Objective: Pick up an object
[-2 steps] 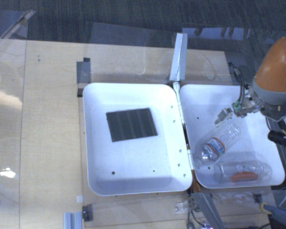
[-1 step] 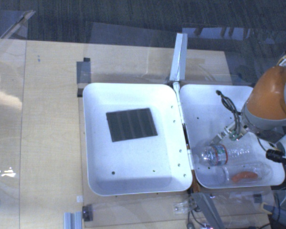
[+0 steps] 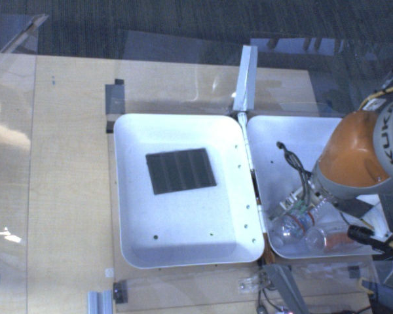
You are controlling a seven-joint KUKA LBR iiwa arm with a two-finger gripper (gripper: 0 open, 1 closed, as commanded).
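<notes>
Camera view: your gripper (image 3: 300, 209), finger state impossible to tell, sits low in the right bin (image 3: 275, 142) over a clear bottle (image 3: 314, 235), presumably reaching for it.

A dark ribbed mat (image 3: 181, 171) lies flat in the left white bin (image 3: 134, 227).

Dark grey rectangular pad (image 3: 181, 171), ribbed with lengthwise grooves, lies flat in the left bin (image 3: 131, 195), a little above its middle, turned slightly off square to the walls. Clear plastic item (image 3: 314, 235), bottle-like with a reddish patch, lies on its side near the front wall of the right bin (image 3: 268, 149); outline hard to read.
</notes>
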